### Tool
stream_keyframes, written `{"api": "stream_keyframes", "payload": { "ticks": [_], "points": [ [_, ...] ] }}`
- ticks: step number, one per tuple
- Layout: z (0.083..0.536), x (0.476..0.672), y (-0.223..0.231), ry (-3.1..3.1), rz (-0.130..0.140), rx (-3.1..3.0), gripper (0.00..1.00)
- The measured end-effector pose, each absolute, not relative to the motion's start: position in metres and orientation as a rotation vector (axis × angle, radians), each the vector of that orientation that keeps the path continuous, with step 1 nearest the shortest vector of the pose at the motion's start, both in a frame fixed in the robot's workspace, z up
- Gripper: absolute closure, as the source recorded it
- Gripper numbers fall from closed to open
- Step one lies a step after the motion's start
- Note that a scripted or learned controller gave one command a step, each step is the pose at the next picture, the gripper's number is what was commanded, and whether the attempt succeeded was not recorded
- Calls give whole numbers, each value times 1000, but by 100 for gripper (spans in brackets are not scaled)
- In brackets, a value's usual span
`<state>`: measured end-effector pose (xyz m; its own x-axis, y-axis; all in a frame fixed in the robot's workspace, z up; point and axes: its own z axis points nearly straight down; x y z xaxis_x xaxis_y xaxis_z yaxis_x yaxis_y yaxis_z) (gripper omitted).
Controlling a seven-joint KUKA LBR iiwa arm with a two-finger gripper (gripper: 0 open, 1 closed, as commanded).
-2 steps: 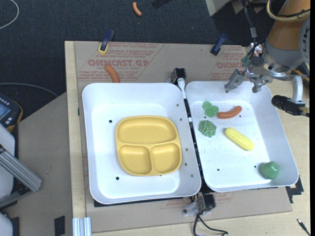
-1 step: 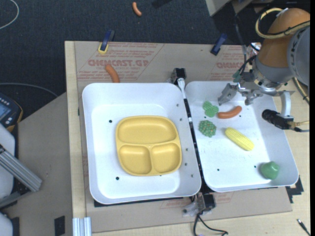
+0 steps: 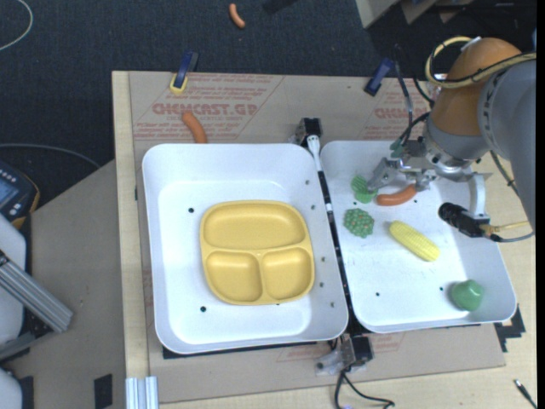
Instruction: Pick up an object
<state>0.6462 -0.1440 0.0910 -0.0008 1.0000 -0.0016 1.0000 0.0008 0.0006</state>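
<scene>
Clearly the tool (image 3: 393,177) hung low over the right bin (image 3: 494,301), just above the sausage (image 3: 397,197); its state was unreadable. Dropping straight, centred, before closing looked wisest.

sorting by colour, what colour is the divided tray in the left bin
Yellow; the divided tray shows plainly in the camera view.

Two white bins sit side by side: the left bin (image 3: 162,228) and the right bin (image 3: 409,301). One yellow tray (image 3: 255,251) with three compartments lies in the left bin. The right bin holds five food items: one sausage (image 3: 397,197), one corn cob (image 3: 414,240), one broccoli (image 3: 358,222), one green piece (image 3: 363,189) and one green ball (image 3: 466,294). Two more sausages lie outside the bins: one (image 3: 195,127) on the board at upper left, one (image 3: 237,14) on the floor at the top. Two clamps (image 3: 182,72) (image 3: 380,76) grip the board's top edge.
</scene>
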Motion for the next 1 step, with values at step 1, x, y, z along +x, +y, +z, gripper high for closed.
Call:
{"api": "stream_keyframes", "payload": {
  "ticks": [1],
  "points": [
    [108, 650, -146, 2212, 7, 2210, 100]
  ]
}}
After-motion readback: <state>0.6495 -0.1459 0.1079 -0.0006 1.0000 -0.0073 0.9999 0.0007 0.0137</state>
